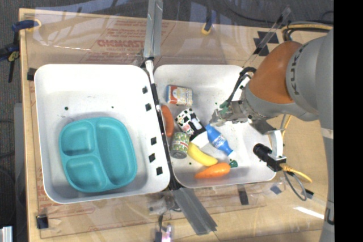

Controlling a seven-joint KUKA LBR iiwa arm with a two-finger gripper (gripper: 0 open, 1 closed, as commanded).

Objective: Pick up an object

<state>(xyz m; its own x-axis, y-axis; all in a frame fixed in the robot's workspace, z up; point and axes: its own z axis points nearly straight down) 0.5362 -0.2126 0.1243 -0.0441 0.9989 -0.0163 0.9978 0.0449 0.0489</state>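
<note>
Seemingly the job stands at the approach step: in the camera view the grey arm with its orange band reaches in from the right over the right bin (227, 73), and the gripper (226, 116) hangs low above the bin's floor, just beside the blue bottle (218, 140) and near the black-and-white spotted toy (188, 118). Whether the end effector is spread or closed I cannot tell, since the wrist hides it from above, and nothing can be seen gripped by it. The things to choose from lie bunched in the lower half of that bin: a yellow banana (201, 155) touching the bottle, an orange carrot (212, 171) just below it, a green can (180, 144) on the left, a reddish sausage (168, 120) against the dividing wall, and a small red-and-white carton (179, 94) further up. The left bin (51, 79) bears a teal divided tray (97, 153). My judgement is that the next move calls for a short descent onto the bottle's neck end, squared across its narrow side, then a firm close; crowding from the banana could spoil the grasp
</note>
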